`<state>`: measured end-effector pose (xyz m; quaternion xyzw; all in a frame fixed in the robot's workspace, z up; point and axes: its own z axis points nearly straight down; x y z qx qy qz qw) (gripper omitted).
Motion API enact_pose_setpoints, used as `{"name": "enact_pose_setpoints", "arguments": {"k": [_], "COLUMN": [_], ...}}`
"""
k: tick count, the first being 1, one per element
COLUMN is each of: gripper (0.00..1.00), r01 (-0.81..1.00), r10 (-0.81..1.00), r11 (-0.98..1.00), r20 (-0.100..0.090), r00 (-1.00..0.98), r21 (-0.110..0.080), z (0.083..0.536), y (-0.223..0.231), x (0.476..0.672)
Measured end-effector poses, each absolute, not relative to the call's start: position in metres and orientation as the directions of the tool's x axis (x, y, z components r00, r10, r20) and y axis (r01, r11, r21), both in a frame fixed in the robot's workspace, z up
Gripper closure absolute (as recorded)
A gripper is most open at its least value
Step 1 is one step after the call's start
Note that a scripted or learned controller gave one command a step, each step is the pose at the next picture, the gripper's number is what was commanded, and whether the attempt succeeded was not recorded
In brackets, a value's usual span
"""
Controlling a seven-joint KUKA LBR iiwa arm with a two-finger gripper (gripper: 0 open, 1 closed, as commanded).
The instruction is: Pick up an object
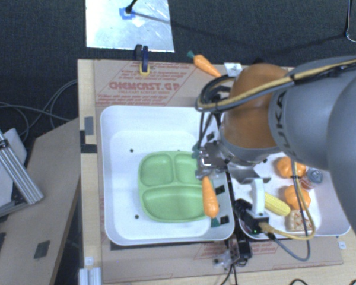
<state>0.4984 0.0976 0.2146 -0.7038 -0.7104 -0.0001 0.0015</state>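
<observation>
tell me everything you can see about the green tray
The green tray is a pale green divided plate, plastic by its look, with rounded corners and three compartments: two smaller ones on the far side and one wide one nearer the camera. It lies flat in the left bin, towards its right side. No food lies in the compartments that show. A toy carrot hangs over its right edge below the gripper; whether the carrot touches the tray is unclear.

A clamp point(143, 59) sits on the cardboard sheet point(148, 85), below a foil square point(128, 16).
</observation>
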Motion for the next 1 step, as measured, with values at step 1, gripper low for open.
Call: {"name": "enact_pose_setpoints", "arguments": {"k": [1], "gripper": [1.0], "r01": [1.0], "r10": [1.0], "r11": [0.006], "r20": [0.001], "r00": [-0.006], "r21": [0.003], "z": [0.2337], "y": [0.0948], "x": [0.499]}}
